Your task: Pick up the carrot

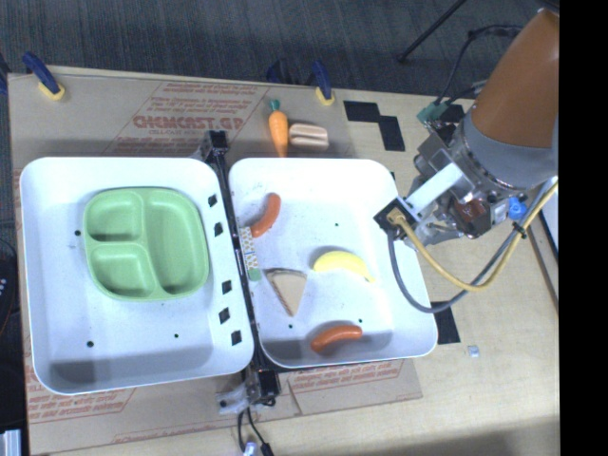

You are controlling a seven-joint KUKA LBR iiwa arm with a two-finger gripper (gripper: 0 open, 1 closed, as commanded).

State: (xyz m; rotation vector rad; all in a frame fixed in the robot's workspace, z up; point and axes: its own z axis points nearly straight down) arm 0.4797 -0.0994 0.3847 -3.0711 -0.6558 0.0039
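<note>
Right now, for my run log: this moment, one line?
carrot: on bench behind right bin; end effector: at bin's right edge

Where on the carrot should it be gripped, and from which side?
Probably the thick orange middle of the carrot, from straight above. It lies flat on the cardboard just behind the right bin, green top pointing away from the bin, so closing across its narrow width suits. A bun sits close beside it on the arm's side, leaving little room there.

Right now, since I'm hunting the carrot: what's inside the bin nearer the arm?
Two sausages, a banana, a tan wedge; the carrot lies outside, behind the bin. The arm hides part of its rim.
</note>
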